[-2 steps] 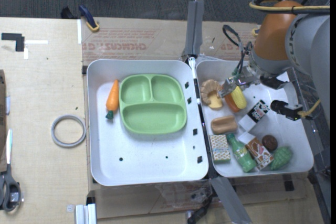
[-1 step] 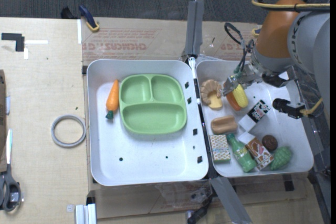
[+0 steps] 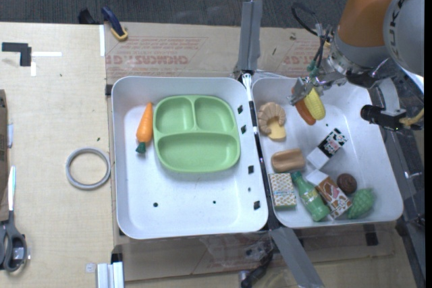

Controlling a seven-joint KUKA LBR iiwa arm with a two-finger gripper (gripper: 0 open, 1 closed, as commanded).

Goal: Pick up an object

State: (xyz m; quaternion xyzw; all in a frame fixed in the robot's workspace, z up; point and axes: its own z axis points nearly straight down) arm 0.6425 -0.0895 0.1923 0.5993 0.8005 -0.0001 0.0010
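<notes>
1. Camera view, progress: we see the gripper (image 3: 305,92) at upper right of the frame, over the right bin (image 3: 381,145). Its fingers appear clamped on the corn (image 3: 314,104), which seems lifted; we judge the pick nearly done, with only raising left.
2. Camera view, surroundings: croissant (image 3: 272,119) just left of the corn; bread (image 3: 289,160) and milk carton (image 3: 333,142) below. Left bin (image 3: 135,206) holds a tray (image 3: 196,133) and carrot (image 3: 144,125). Nothing blocks upward travel.

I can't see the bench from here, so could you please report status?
End effector above right bin, at corn cob; grip unconfirmed. Croissant close by on the left.
</notes>
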